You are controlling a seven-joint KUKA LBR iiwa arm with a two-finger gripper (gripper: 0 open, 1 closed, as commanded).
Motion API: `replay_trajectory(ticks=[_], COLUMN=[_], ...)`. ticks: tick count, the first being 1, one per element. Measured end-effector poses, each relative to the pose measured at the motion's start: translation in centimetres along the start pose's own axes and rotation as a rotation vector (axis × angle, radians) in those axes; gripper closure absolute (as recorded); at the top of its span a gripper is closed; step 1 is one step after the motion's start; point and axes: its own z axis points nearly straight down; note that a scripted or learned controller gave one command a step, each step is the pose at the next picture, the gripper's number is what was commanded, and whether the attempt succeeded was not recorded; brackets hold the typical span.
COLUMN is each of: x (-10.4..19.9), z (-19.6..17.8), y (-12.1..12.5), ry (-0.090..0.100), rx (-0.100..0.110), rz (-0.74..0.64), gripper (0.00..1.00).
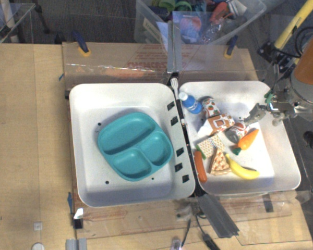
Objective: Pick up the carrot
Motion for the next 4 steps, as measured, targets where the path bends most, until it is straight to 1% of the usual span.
replay_trajectory(ticks=[1,2,3,4], x=[-1.8,-1.2,-0.3,0.0], z=[7.2,7.8,7.9,6.9], y=[0.3,-0.3,-2.6,-2.6], ry=[-0.002,-0.012,-0.013,-0.004], rx=[-0.029,-0.052,-0.056,-0.048], rz=[0.137,0.173,0.276,0.272], gripper=[0.0,0.0,0.0,1.0])
